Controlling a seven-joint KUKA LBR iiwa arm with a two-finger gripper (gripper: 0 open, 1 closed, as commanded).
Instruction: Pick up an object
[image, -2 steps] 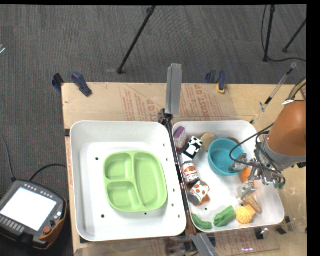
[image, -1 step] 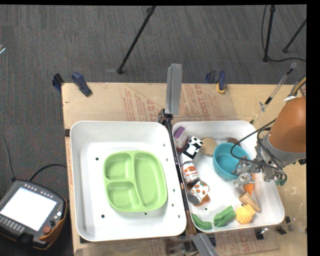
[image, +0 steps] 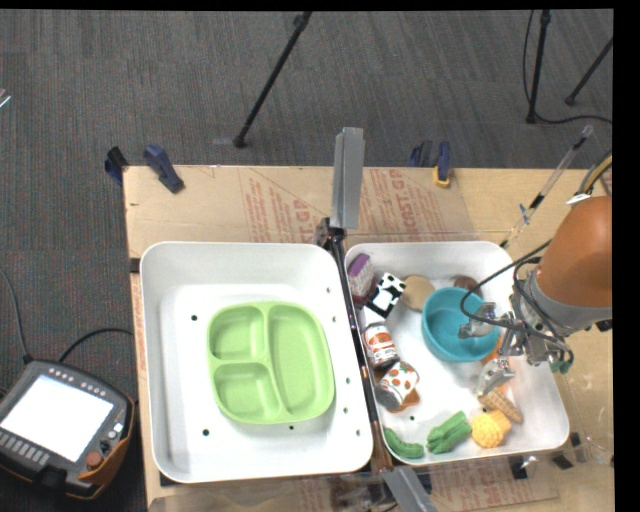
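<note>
One green tray fills the left bin.

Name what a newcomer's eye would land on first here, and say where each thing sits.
The lime-green divided plate lies alone in the left bin. The right bin is crowded with toys around a teal bowl, and the arm's orange band hangs over that bin's right edge, its gripper beside the bowl.

Dark grey carpet covers the floor across the upper frame and down the left side. Thin black stand legs slant over it at top centre and top right. A cardboard-covered bench fills the middle.
</note>
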